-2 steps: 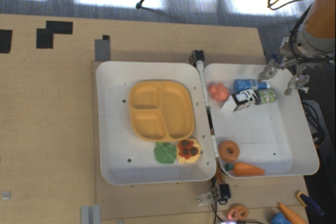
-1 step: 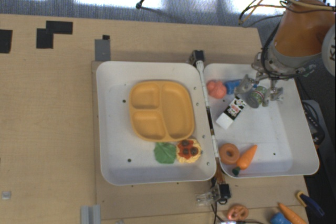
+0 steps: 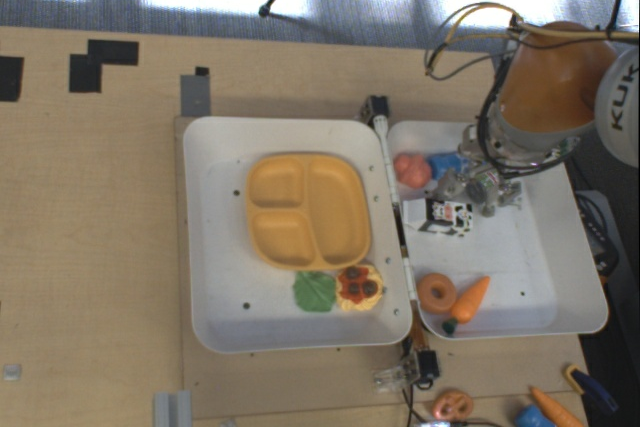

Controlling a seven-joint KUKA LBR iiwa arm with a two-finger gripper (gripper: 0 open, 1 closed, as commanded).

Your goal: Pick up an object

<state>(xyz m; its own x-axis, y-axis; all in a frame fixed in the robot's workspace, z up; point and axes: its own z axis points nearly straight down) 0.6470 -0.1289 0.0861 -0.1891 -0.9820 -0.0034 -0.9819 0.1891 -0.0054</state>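
The arm reaches in from the right, its claw [image 3: 478, 187] low over the upper part of the right bin [image 3: 540, 255] — whether it is wide or narrow I cannot tell. Just beside it lie a pink ball [image 3: 411, 169], a blue piece [image 3: 445, 164] and a small black-and-white object [image 3: 449, 214]. Near the front wall sit a doughnut [image 3: 436, 292] and a carrot [image 3: 467, 300], touching. The left bin [image 3: 215, 245] holds a yellow divided plate [image 3: 307, 209], a green leaf [image 3: 314, 291] and a small pizza [image 3: 360, 287].
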